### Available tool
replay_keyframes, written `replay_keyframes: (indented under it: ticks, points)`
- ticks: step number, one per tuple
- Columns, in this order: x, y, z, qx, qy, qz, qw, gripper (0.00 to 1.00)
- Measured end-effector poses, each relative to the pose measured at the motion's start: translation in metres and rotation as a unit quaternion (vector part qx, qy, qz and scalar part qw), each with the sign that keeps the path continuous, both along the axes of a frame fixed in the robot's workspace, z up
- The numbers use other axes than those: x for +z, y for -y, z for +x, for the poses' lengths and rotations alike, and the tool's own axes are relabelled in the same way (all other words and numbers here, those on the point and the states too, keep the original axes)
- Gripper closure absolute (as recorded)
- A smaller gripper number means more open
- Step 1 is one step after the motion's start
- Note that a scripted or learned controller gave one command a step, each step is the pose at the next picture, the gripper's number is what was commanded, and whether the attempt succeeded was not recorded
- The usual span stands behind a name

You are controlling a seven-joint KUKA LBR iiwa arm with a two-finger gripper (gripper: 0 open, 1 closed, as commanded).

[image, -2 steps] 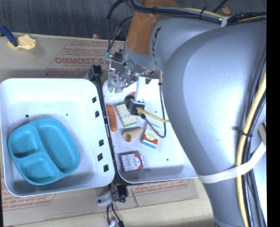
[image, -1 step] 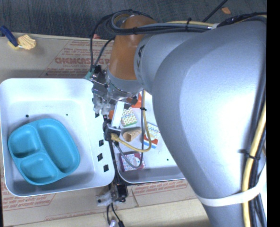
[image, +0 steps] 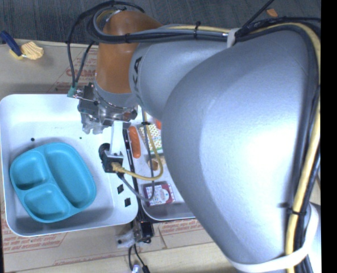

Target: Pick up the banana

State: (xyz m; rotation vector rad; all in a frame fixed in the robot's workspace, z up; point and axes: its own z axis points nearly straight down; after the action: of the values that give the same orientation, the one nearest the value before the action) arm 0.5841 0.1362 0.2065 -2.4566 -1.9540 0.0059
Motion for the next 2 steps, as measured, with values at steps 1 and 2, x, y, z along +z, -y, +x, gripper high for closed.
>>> replay_keyframes:
  ticks: [1,2]
  points:
    - [0.262,0.060,0.072,-0.011,0.002,0.0001,0.9999,1.00]
    - [0.138,0.005,0.028,0.070,-0.001,-0.0001,0.9976,1.00]
